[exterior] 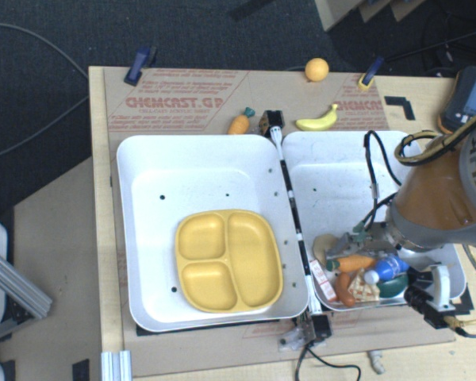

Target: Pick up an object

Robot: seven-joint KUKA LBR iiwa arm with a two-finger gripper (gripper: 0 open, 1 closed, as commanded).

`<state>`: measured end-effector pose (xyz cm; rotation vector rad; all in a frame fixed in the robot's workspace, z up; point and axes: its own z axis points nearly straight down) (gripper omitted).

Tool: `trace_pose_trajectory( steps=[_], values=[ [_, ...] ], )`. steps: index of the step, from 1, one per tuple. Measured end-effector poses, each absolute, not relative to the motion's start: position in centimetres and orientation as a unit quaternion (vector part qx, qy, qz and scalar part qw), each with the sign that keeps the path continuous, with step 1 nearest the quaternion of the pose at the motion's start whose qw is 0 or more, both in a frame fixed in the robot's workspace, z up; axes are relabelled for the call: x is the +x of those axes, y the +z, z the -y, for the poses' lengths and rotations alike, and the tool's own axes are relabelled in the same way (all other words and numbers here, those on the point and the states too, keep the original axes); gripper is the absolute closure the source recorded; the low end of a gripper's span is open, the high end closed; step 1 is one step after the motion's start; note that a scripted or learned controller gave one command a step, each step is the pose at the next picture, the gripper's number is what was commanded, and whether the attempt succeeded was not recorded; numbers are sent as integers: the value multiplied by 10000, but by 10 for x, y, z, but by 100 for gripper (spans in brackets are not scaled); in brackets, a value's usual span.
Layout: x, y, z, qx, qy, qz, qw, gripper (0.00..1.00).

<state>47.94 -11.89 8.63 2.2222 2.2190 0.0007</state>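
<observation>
The brown board [182, 101] covering the bench behind the bins carries red print, seemingly "CHEMCAST GP", once behind the left bin and again, partly hidden by a banana [317, 120], behind the right.

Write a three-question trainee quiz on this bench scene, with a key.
1. True or false: the yellow divided plate lies in the right bin.
2. What lies on the cardboard behind the right bin? A) banana B) spoon C) cup
3. Fill in: the arm's hand is over the pile of small items in the ____ bin.

Key: 1 false, it lies in the left bin; 2 A; 3 right.
</observation>
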Motion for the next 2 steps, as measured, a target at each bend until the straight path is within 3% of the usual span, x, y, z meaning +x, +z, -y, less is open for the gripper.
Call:
trace_pose_trajectory(
  steps=[1,2],
  values=[
    [511,172,185,7076,2,-7066,14,0],
    [596,136,189,7067,3,-7075,7,0]
  ],
)
